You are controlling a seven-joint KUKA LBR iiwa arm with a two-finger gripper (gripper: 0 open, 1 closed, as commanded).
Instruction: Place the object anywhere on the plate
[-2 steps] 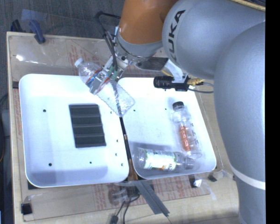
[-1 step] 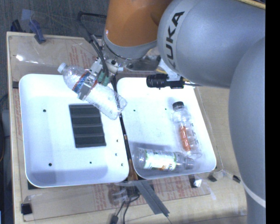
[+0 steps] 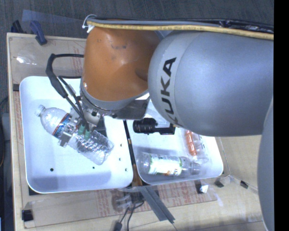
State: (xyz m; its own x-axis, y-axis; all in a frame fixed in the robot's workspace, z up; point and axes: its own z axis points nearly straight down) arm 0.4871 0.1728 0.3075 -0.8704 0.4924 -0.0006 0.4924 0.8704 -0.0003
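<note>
In the camera view, a clear bottle [image 3: 82, 138] is seen lying flat in the left bin [image 3: 38, 177], across that bin's middle. Its long axis runs at a slant, with the cap end toward the bin's upper left corner and the base toward the bin's lower right corner. The gripper [image 3: 82, 127] is seen low over the same bin, under the orange band [image 3: 115, 57] of the arm, at about the bottle's mid-length and on or just above its labelled part. Whether it is open or closed there cannot be told, since the wrist and cables hide the contact. The bottle is judged to be the object meant. It lies straight beneath the gripper, not off to a side, so the coming move is judged to turn on a grip set across the slanted axis. Beyond the left bin's right wall, the other bin [image 3: 216, 170] is seen holding a second bottle [image 3: 166, 166] and an orange item [image 3: 191, 143].
</note>
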